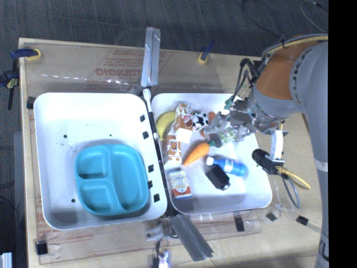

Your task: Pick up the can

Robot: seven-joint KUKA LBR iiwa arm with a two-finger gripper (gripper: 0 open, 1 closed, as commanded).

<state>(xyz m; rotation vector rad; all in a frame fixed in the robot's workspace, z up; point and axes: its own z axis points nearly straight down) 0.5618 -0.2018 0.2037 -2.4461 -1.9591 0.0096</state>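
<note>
jaws cannot be read from the overhead view; the gripper (pixel 222 128) is hanging over the right bin (pixel 254 191), upper right part. the can (pixel 227 137) is lying just beneath it, beside the carrot (pixel 195 153). the blue tray (pixel 110 178) is sitting in the left bin (pixel 56 121).

Turquoise tray (pixel 110 178) in white bin (pixel 50 149); orange carrot (pixel 195 153); yellow banana (pixel 163 123); blue bottle (pixel 230 167) w/ white cap; cow-patterned blk/wht carton (pixel 200 119).
</note>
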